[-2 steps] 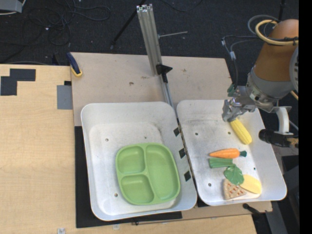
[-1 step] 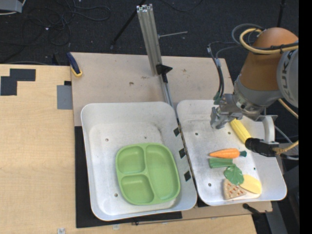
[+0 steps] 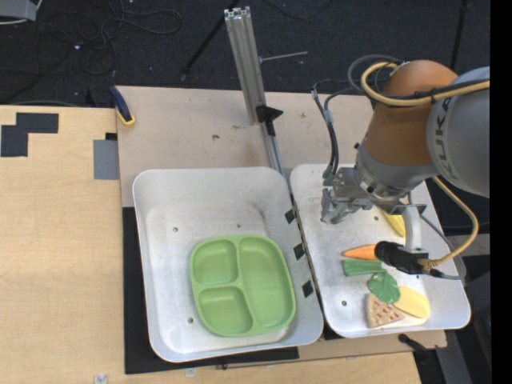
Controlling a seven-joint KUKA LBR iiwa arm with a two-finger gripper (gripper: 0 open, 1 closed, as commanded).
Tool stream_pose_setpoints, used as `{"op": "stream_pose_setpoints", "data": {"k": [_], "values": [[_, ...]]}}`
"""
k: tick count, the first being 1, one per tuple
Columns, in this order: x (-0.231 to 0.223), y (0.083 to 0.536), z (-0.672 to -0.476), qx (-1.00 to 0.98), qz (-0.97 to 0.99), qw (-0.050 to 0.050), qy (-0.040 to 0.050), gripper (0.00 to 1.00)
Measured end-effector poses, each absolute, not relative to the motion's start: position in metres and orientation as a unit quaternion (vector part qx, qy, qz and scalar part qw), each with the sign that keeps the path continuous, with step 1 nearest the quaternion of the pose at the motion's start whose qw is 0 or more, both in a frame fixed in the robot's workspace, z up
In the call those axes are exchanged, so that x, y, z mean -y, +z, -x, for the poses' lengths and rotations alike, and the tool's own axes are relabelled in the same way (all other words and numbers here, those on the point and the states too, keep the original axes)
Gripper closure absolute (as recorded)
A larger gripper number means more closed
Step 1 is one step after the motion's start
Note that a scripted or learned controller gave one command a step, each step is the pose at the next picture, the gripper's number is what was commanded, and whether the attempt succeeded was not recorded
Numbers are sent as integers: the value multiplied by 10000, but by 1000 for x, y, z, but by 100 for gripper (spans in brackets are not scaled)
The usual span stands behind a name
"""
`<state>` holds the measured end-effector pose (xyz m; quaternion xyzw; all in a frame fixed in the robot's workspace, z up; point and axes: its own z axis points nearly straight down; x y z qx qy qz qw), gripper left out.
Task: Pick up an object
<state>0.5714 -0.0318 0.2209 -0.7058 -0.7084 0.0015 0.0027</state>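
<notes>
The gripper [image 3: 336, 209] hangs over the right bin [image 3: 320, 294] near its far left corner. The finger state cannot be told from this view. A carrot [image 3: 361, 253] lies mid-bin, with a green piece [image 3: 384, 286], a yellow piece [image 3: 413, 301] and what may be a waffle [image 3: 383, 314] toward the near right corner. The left bin [image 3: 160, 238] carries a green divided tray [image 3: 240, 285].
</notes>
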Motion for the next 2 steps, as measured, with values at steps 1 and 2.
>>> {"op": "stream_pose_setpoints", "data": {"k": [1,2], "values": [[-21,231,-552,7090,7052,24,9,100],[-70,236,-526,7091,7051,28,15,100]]}}
